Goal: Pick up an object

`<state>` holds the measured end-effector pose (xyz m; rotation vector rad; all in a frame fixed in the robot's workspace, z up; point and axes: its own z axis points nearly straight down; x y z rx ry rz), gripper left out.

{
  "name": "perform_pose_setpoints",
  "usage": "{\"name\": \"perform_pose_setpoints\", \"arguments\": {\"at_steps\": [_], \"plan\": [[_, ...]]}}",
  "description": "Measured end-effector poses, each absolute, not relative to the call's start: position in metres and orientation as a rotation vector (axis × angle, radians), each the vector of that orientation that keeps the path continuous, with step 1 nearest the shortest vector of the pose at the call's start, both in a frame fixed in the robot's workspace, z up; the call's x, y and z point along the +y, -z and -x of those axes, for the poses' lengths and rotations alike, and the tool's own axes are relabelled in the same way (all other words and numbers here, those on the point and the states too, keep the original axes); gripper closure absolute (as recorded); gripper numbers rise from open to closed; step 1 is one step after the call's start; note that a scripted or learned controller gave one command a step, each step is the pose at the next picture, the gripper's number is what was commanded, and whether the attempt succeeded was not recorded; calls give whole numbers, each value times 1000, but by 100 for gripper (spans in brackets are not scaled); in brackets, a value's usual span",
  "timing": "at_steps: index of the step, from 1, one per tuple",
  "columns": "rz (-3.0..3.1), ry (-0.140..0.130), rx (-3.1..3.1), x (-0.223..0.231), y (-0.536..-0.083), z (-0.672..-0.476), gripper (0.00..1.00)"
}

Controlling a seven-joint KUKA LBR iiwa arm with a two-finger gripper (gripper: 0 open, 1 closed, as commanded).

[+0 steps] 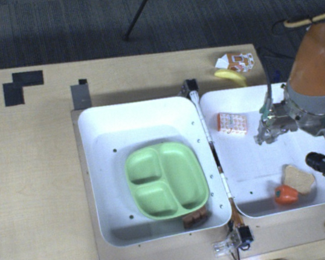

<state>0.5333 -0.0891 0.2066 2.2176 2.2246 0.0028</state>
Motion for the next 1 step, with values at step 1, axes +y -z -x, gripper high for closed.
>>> {"name": "perform_pose_setpoints", "arguments": {"at_steps": [1], "plan": [[-2216, -3, 2226, -62, -223, -487, 100]]}}
